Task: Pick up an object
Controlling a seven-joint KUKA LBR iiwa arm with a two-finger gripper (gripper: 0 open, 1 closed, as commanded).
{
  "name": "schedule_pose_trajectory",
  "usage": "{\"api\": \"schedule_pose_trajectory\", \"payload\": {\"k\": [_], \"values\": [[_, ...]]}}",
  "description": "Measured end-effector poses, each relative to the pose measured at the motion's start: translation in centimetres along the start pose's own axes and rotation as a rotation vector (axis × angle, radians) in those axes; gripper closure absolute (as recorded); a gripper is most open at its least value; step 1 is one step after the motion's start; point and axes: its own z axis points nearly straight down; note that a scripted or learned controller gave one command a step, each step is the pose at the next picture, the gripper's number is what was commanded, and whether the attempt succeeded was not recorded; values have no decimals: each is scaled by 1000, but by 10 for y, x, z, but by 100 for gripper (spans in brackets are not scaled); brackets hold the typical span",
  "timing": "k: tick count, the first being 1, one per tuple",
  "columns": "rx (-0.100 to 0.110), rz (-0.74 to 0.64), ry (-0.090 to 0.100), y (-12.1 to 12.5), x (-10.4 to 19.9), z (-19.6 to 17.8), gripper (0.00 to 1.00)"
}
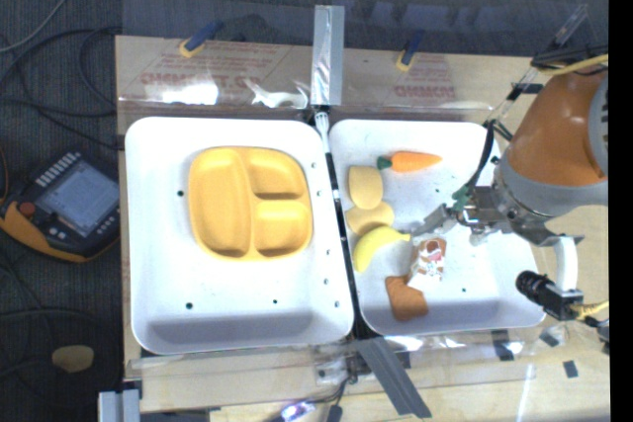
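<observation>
Hand (442, 224) spread over the right bin's (465, 138) open floor, just above the packet (430, 259)

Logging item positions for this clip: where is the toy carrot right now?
The carrot lies near the far edge of the right bin, just beyond the pale yellow piece and left of the arm.

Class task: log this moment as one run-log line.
arm: over right bin | gripper: above red-and-white packet, grasp unclear | nearby: carrot, banana | left bin: yellow tray
</observation>
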Motion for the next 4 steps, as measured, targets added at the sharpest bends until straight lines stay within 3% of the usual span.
{"api": "schedule_pose_trajectory", "payload": {"k": [1, 2, 3, 4], "values": [[-1, 188, 0, 20, 8, 98, 0], [1, 77, 3, -12, 52, 10, 0], [1, -126, 2, -13, 31, 90, 0], [-12, -363, 0, -8, 24, 102, 0]]}}
